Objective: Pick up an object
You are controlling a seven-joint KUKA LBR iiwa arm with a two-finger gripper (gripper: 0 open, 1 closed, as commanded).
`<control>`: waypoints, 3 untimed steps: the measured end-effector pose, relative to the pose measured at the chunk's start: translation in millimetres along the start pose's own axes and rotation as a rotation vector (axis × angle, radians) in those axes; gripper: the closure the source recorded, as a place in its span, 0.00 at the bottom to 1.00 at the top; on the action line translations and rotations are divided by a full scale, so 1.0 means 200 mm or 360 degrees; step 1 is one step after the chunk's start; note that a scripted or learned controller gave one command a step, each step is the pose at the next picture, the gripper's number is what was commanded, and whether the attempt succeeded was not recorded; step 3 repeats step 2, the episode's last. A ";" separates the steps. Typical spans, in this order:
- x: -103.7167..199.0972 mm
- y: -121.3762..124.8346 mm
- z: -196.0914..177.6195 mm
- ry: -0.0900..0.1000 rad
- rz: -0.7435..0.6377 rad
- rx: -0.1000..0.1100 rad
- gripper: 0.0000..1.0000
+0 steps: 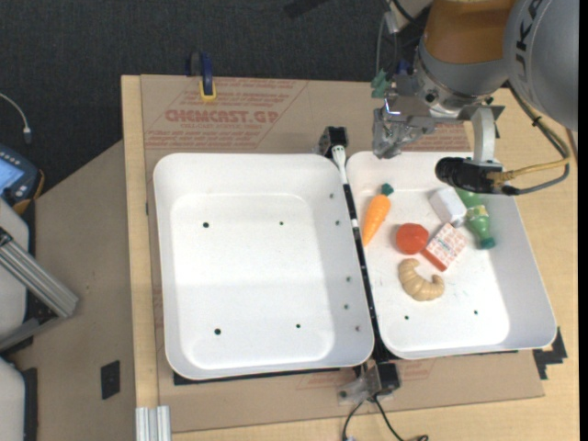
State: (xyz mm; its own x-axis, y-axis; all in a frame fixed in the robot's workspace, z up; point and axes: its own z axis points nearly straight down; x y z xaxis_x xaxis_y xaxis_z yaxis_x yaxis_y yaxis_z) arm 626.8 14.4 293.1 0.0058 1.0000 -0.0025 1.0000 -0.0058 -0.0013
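Carrot (pixel 376 217) near right bin (pixel 524 292) left wall; croissant (pixel 421 280) mid-bin.

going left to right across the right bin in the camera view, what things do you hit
carrot → tomato → red and white box → green bottle. The croissant sits lower down, overlapping the tomato and box in left-right position, so it is left out of the order.

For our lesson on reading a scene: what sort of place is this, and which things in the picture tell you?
Probably a robotics lab bench set up for grasping trials. A robot arm reaches over two white bins on a board, and the right bin holds toy food such as a carrot and a croissant.
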 end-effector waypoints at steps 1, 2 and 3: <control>0.02 -0.01 -0.07 0.0002 -0.0008 -0.0009 1.00; -0.03 -0.25 -0.10 0.0005 -0.0006 0.0005 1.00; -0.03 -0.25 -0.10 0.0005 -0.0006 0.0005 1.00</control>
